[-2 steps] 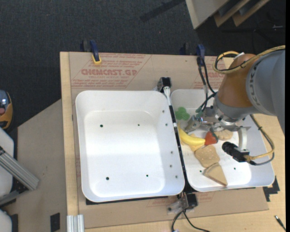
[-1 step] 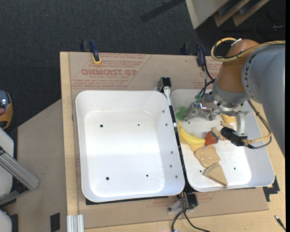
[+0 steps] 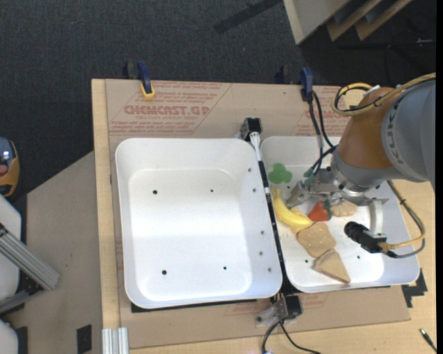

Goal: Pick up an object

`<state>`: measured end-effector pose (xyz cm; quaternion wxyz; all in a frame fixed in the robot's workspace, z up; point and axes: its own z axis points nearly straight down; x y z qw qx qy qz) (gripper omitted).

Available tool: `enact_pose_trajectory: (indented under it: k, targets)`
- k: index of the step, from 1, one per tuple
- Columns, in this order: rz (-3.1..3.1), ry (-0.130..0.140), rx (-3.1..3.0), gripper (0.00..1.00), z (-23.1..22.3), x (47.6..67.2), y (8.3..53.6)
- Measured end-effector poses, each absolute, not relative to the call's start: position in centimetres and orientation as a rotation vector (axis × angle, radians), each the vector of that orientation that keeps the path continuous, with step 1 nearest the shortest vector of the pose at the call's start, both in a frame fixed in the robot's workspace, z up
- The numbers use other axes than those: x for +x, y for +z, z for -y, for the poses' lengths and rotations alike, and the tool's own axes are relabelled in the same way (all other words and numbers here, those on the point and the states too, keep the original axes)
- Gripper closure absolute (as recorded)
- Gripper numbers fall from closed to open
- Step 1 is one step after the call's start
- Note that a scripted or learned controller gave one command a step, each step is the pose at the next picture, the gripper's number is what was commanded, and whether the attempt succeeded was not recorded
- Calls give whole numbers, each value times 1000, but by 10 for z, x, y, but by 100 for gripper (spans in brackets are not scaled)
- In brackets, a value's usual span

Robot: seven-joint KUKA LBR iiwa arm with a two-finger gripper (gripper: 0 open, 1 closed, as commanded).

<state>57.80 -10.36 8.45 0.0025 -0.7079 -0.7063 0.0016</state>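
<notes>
A bench topped with a brown board (image 3: 208, 104) printed with red lettering carries two shallow white bins side by side, and it stands on a dark carpeted floor (image 3: 104, 41) that fills the upper part of the camera view. Blue clamps (image 3: 145, 77) grip the far edge of the board, one towards the left and another further right. The left bin (image 3: 131, 207) shows only its white floor, marked by a few small dark dots, and it meets the right bin (image 3: 394, 266) along a shared rim where a dark strip runs between them. The arm (image 3: 387, 131), grey with its orange band, reaches in from the right and hangs low over the right bin, with black cables looping around it. The gripper (image 3: 311, 190) sits down among the objects near the middle of that bin, and whether it is apart or together cannot be told from this angle. A yellow banana (image 3: 289, 216) lies along the left side of the right bin, just beside the dividing rim. A green object (image 3: 279, 173) rests beyond it, nearer the far wall. A small red object (image 3: 318, 212) lies right by the gripper, touching the banana's end. Two tan bread-like pieces lie nearer the front: a square slice (image 3: 317, 239) and a wedge-shaped piece (image 3: 332, 266) just beside it. A light-coloured piece of furniture (image 3: 325, 17) stands at the top right.
</notes>
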Motion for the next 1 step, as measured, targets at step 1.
enact_pose_trajectory:
  k: [1]
  targets:
    - [2227,-5,-2221,0,91,633,85]
